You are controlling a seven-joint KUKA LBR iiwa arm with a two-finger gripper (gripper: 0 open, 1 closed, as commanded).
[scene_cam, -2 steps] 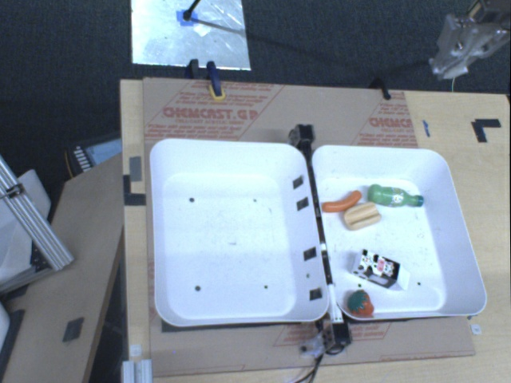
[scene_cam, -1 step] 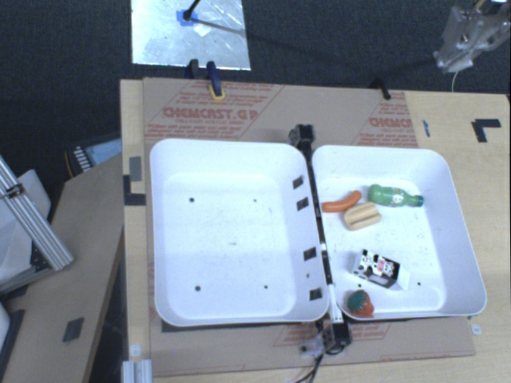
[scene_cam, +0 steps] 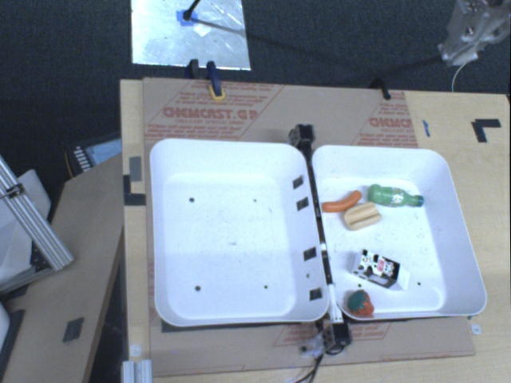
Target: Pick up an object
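The right bin (scene_cam: pixel 459 238) holds several small objects: a green bottle (scene_cam: pixel 394 196) lying on its side, an orange carrot-like piece (scene_cam: pixel 342 203), a tan bread roll (scene_cam: pixel 361 215), a black-and-white box (scene_cam: pixel 381 269), and a red and green strawberry-like toy (scene_cam: pixel 358 302) in the near left corner. My gripper (scene_cam: pixel 465 32) hangs high at the top right, well beyond the far edge of the bench and away from all the objects. Nothing shows between its fingers.
The left bin (scene_cam: pixel 160 238) sits beside the right one, with black clips along the shared divider (scene_cam: pixel 315 230). A shiny metal sheet (scene_cam: pixel 190 22) lies on the dark floor beyond the bench. An aluminium rail (scene_cam: pixel 28 222) stands at the left.
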